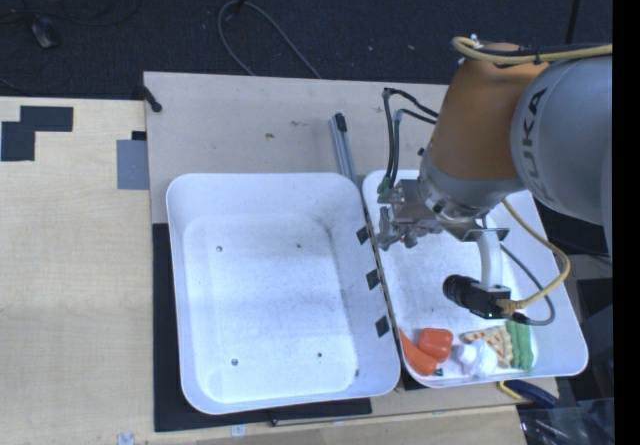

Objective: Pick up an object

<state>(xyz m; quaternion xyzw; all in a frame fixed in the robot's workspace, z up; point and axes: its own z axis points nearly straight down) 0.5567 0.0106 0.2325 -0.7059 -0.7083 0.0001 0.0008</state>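
1. The orange object (432,345) is the most likely thing to pick. It lies in the right bin (560,353), at the bin's near end and close to the wall it shares with the left bin (190,263).
2. Just beside it, along the same near edge, lies a small cluster: something white (470,357), a pale patterned piece (488,339) and a green piece (521,343). They are too small to name with certainty.
3. The pincer (398,223) hangs over the far part of the right bin, near the shared wall, under the orange band of the arm (480,123). I cannot tell whether it is open or closed, because the wrist and its cables cover it. Nothing is seen held in it.
4. The relation that matters: the orange object lies toward the near edge of the view from the pincer and a little to the right, well apart from it, with bare bin floor between them.
5. The orange object seems longer across the bin, slightly slanted, so I judge a grip across its short side would suit best.
6. A risk, in my judgement: it lies close to the wall and to the white thing, so there is little room for the pincer.
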